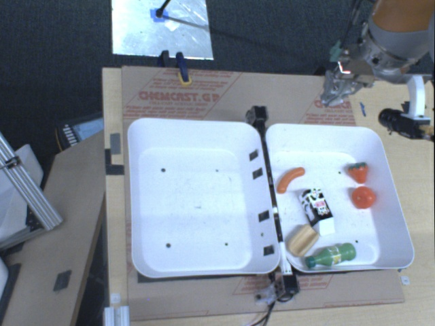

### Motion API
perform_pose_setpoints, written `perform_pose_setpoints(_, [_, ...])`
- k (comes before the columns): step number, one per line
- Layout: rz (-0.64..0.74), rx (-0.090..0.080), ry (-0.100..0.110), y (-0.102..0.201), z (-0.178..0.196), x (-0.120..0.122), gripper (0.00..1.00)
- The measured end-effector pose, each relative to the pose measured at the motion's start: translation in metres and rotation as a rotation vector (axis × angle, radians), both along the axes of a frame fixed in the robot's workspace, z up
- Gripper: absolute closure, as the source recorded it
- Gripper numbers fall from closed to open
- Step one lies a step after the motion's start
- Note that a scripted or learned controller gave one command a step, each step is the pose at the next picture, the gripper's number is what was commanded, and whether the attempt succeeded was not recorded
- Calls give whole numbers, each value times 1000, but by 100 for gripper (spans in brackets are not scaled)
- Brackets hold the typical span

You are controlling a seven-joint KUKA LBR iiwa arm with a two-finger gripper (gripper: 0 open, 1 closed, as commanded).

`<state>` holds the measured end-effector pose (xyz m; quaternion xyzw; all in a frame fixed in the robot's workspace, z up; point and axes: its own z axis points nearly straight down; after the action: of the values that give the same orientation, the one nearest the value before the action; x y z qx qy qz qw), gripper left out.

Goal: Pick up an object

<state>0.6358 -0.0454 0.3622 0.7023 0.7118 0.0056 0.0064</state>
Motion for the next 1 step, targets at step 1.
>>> perform_pose_setpoints(1, [-4,3,12,47,27,-24,100])
